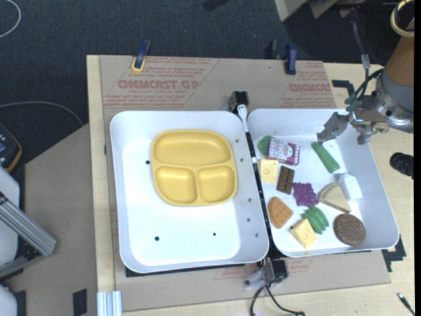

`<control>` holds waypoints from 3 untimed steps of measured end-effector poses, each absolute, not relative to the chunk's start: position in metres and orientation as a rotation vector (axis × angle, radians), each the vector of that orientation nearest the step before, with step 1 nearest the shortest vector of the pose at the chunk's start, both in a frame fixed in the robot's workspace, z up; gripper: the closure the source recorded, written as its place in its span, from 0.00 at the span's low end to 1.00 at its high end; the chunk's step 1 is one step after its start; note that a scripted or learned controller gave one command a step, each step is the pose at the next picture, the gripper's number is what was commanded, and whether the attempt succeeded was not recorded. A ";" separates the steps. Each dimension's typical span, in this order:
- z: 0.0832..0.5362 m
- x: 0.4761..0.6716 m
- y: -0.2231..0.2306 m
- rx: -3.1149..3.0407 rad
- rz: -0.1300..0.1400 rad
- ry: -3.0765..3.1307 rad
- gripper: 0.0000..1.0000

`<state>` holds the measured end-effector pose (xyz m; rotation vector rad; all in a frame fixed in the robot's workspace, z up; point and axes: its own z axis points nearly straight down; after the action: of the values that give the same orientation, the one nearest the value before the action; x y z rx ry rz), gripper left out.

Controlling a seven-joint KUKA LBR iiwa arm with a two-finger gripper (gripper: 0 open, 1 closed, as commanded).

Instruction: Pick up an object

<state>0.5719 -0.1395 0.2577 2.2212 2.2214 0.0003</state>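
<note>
**Toy food lying in the right bin, end effector above its far edge**

Toy food (309, 196) is crowding the right bin's (385, 206) middle and near side, leaving open floor along the far wall. The end effector (345, 129) is hovering there with fingers spread, gripping nothing. A yellow tray (194, 165) is sitting in the left bin (131, 236).

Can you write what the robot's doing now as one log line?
gripper: open, above right bin | holding: nothing | nearest: green stick

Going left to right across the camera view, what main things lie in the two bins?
Yellow divided tray → yellow cheese square → brown chocolate bar → purple grapes → green stick → round brown cookie.
</note>
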 end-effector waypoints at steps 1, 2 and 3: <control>0.203 0.581 -0.136 2.225 -0.006 2.227 0.00; 0.150 0.578 -0.125 2.227 -0.006 2.226 0.00; 0.091 0.577 -0.132 2.226 -0.002 2.221 0.00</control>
<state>0.5770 -0.1321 0.0907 2.2265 2.2215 -0.0022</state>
